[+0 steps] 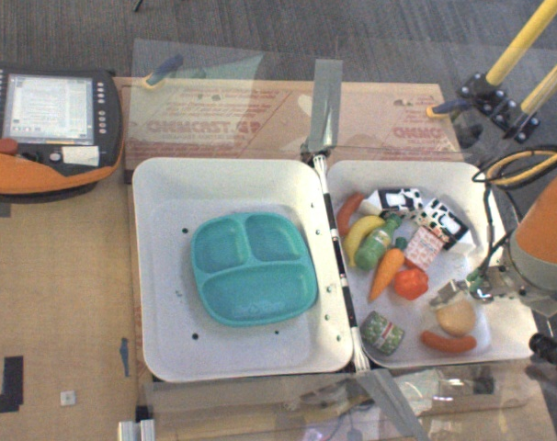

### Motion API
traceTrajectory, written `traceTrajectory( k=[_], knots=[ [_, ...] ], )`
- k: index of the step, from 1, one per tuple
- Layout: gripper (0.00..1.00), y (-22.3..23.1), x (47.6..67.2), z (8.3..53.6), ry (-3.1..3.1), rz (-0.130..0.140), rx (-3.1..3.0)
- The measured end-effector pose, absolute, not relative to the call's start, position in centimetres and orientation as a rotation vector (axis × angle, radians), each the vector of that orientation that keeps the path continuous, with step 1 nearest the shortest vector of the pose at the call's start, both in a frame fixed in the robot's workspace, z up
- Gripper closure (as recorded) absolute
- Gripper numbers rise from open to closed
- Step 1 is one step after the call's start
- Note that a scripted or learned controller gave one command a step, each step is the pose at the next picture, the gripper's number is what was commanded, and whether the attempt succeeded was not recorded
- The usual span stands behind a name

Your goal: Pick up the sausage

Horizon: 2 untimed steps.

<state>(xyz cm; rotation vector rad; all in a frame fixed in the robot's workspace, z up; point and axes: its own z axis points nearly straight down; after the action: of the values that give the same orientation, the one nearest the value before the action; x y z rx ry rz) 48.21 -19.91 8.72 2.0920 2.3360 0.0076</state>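
Neighbours: a tan bun (456, 318) sits right under my claw (455, 292), touching the sausage (449, 342); a tomato (410, 283), carrot (386, 273) and green can (382, 333) lie at nine o'clock.
Sausage: at six o'clock from my claw, past the bun, near the right bin (510, 336) front rim.
Claw: spread I cannot tell; nothing visibly held.
Room: bare floor at three o'clock; the left bin (159, 246) carries a teal plate (253, 269).
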Motion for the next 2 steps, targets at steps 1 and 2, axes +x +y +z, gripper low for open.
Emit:
traceTrajectory(
  k=[1, 2],
  knots=[
    [1.00, -20.00, 48.29, 9.75, 2.332, 0.009, 2.091],
    [0.00, -20.00, 48.29, 9.76, 2.332, 0.009, 2.091]
  ],
)
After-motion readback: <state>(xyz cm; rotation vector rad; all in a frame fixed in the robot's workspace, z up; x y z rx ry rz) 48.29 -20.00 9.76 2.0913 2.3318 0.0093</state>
